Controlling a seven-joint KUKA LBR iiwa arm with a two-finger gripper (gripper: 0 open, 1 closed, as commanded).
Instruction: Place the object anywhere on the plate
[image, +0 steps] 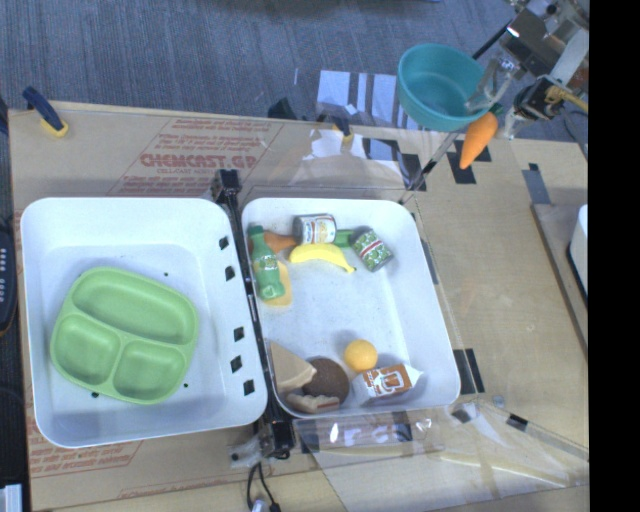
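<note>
A green three-compartment plate lies in the left bin. High at the top right, beyond the right bin's far corner, my gripper hangs in the air, its fingers closed on the right rim of a teal bowl. An orange toy carrot dangles tilted just under the fingers, touching the bowl's side. I cannot tell whether the carrot is pinched too. The bowl and carrot are far from the plate, up and to the right of it.
The right bin holds a tin can, a banana, a green bottle, a small green can, an orange ball, a brown packet, bread and a brown round piece. A black hinge strip separates the bins.
</note>
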